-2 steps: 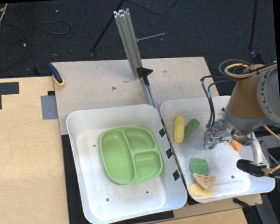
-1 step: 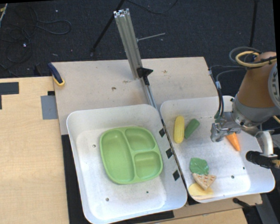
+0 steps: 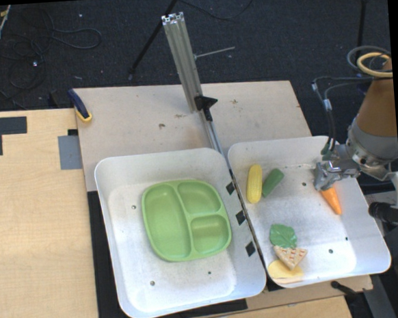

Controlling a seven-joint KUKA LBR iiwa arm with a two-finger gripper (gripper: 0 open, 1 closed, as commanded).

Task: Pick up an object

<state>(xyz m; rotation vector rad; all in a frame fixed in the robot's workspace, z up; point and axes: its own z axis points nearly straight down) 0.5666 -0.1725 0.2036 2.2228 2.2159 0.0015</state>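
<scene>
My gripper point(image 3: 326, 178) hangs over the right side of the right bin point(image 3: 372, 261), at the end of the grey and orange arm coming in from the right. An orange carrot point(image 3: 333, 200) lies right below it, its upper end touching or tucked under the gripper tip; the view does not show which. A yellow corn cob point(image 3: 254, 183) and a green pickle point(image 3: 272, 181) lie together at the bin's upper left. A green leafy piece point(image 3: 282, 235), a tan wedge point(image 3: 291, 256) and a yellow piece point(image 3: 283, 271) sit near its front left corner.
The left bin point(image 3: 127, 291) holds a green divided plate point(image 3: 186, 219). An upright metal post point(image 3: 184, 60) stands behind the bins, its base rod running down between them. A blue and yellow tool point(image 3: 79, 104) lies at the bench's back left corner.
</scene>
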